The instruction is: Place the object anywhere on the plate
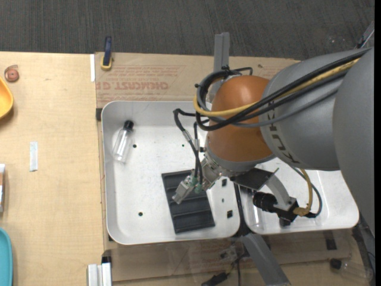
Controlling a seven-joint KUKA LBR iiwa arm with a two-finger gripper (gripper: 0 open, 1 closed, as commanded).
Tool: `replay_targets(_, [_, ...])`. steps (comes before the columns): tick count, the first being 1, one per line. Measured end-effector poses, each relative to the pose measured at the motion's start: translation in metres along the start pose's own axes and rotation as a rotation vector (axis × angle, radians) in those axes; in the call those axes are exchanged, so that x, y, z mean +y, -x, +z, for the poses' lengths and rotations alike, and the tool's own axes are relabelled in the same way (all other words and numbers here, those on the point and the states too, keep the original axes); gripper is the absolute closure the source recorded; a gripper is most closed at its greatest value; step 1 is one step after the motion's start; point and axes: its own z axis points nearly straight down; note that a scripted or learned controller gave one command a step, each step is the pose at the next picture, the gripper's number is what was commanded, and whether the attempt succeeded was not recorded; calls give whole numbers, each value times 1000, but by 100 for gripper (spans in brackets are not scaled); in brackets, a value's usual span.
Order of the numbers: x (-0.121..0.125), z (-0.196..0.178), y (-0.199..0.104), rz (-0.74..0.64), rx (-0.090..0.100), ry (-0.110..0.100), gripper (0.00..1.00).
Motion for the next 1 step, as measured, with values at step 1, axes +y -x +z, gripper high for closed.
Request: replay_targets(1, [92,-29,-36,4,-1,1,0])
